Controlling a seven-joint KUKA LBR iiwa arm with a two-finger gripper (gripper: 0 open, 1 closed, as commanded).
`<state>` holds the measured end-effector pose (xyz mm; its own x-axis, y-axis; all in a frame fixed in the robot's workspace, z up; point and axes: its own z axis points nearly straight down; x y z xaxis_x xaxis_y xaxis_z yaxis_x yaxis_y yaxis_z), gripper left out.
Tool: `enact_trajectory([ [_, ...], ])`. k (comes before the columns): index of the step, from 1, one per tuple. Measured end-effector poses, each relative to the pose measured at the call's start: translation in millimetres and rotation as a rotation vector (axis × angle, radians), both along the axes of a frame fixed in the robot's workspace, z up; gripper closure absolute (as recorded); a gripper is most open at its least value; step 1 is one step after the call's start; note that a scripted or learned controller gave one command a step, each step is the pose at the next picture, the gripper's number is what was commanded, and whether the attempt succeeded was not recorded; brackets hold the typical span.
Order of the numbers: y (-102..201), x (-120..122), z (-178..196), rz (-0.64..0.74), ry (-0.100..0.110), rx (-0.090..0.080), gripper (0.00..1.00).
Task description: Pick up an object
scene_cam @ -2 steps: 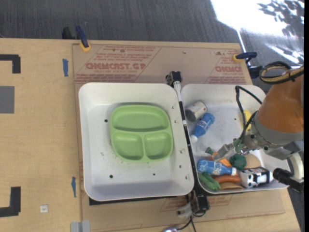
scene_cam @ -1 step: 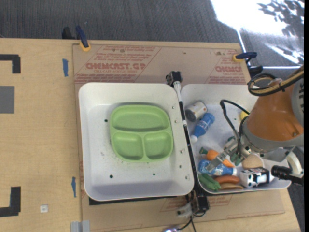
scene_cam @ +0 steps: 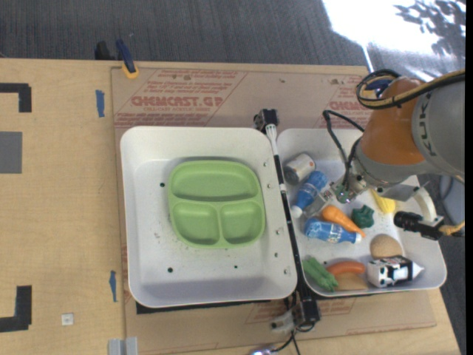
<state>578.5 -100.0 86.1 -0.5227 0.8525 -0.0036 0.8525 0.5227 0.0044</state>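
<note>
Several small toys crowd the right white plastic bin (scene_cam: pixel 436 272), and the arm covers part of them: a blue plastic bottle (scene_cam: pixel 330 231) lying on its side, an orange carrot-shaped toy (scene_cam: pixel 341 216) touching it, a dark green leafy piece (scene_cam: pixel 363 216), a tan egg-shaped object (scene_cam: pixel 386 245), a black-and-white cow-like figure (scene_cam: pixel 392 271), a green ridged vegetable (scene_cam: pixel 318 272) and a grey cylinder (scene_cam: pixel 299 166). Low over the blue and orange pieces sits the pincer (scene_cam: pixel 344 191); its tips blur into the clutter, so I cannot tell how wide it stands or whether it grips anything. Left, the other white bin (scene_cam: pixel 140 198) carries a smooth green three-compartment plate (scene_cam: pixel 216 202). Both rest on the cardboard-covered table (scene_cam: pixel 177 95).
</note>
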Motion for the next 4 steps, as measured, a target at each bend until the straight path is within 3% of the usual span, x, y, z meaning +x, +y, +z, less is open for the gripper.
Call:
enact_trajectory([
  [1,1.0,-43.7,0.2,0.069,0.002,0.000,0.00],
  [2,1.7,-51.8,0.4,0.187,0.000,-0.002,0.00],
  [3,0.1,-81.7,0.3,0.043,-0.001,0.001,0.00],
  [4,51.1,9.4,99.0,-0.302,0.004,0.001,0.00],
])
